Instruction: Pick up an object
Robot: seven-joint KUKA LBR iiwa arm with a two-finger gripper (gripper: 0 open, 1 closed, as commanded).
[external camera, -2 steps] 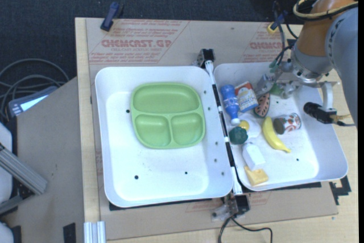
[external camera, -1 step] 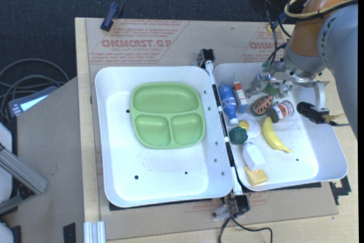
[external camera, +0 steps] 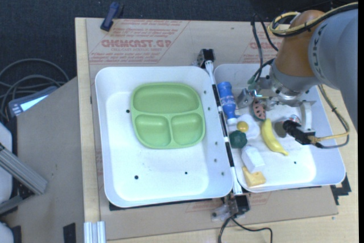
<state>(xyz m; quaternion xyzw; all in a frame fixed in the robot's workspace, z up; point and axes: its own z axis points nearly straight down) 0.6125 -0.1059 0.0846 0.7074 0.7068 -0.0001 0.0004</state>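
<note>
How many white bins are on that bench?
2. The left bin holds a green divided plate; the right bin holds the small items, such as a banana and a blue bottle, under the arm.

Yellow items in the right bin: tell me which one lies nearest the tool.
The banana. It lies just below the tool, curving toward the bin's middle. The small yellow ball sits farther left by the green ball, and the yellow block lies at the near edge.

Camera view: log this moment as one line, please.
arm over right bin | tool low by watermelon slice | banana untouched | green plate in left bin
</note>
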